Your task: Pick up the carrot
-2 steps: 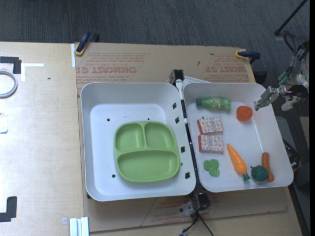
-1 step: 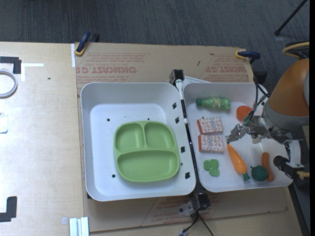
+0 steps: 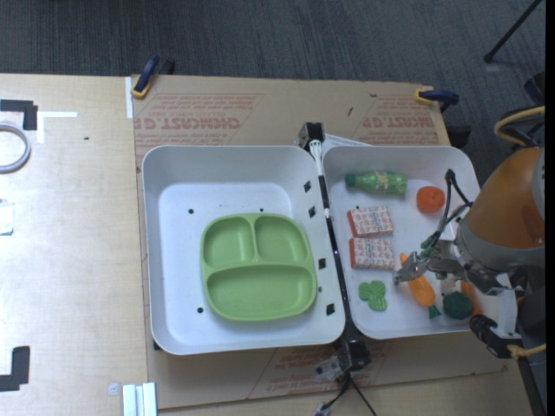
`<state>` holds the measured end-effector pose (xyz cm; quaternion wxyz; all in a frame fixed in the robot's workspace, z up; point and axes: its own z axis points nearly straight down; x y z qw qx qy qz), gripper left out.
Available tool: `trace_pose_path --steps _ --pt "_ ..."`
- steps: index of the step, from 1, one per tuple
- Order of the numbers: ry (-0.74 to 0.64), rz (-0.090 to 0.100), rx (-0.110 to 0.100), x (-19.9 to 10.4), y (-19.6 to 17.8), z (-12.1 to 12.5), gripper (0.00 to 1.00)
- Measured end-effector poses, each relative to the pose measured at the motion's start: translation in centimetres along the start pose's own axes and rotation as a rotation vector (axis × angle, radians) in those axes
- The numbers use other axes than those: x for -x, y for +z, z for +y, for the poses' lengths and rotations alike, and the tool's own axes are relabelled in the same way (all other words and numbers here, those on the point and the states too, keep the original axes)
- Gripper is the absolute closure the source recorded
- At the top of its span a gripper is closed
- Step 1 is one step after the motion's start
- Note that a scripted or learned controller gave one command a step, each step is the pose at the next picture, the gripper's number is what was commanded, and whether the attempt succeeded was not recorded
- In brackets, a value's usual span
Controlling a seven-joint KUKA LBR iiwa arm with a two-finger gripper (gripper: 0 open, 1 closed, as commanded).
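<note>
Two white bins sit side by side. The carrot [image 3: 422, 291] lies in the right bin [image 3: 395, 322], at the gripper [image 3: 411, 271]; whether the gripper is closed on it is unclear.

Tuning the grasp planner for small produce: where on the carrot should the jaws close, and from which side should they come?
Probably across the middle of the carrot, coming down from above. It lies flat and slanted on the floor of the right bin, so its long sides are the narrow span to pinch. The gripper is already over its upper-left end, and a dark green toy crowds its lower-right end.
</note>
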<state>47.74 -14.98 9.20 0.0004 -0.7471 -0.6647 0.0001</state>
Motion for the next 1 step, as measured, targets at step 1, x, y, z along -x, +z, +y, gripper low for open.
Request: trace_pose_path --steps 1 --pt "0.002 0.000 0.001 0.03 -0.95 0.09 1.00"
